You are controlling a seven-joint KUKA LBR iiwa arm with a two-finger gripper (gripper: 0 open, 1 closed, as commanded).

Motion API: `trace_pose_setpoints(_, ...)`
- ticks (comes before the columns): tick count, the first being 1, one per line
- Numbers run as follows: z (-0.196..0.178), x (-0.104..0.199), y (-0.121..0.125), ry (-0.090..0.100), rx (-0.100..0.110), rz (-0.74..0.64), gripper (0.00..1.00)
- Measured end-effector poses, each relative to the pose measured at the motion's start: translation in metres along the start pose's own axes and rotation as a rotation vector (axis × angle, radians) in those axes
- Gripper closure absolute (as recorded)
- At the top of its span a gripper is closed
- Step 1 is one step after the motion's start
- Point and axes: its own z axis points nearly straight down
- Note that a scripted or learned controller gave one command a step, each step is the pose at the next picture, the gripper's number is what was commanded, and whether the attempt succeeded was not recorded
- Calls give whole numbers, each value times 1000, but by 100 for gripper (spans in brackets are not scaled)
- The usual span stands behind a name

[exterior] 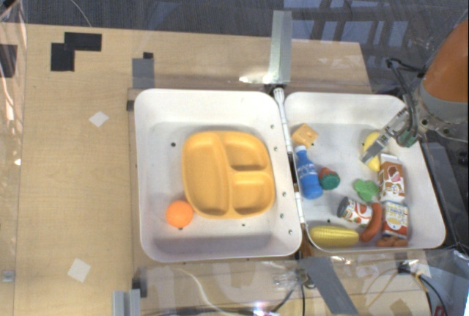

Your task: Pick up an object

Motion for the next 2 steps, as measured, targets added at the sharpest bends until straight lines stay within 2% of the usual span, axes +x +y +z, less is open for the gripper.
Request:
trace_pose_setpoints(1, -13, -2, 2, -9, -5, -6, 100)
trace_pose_setpoints(2, -24, -56, 34, -2, -1, 270, 100)
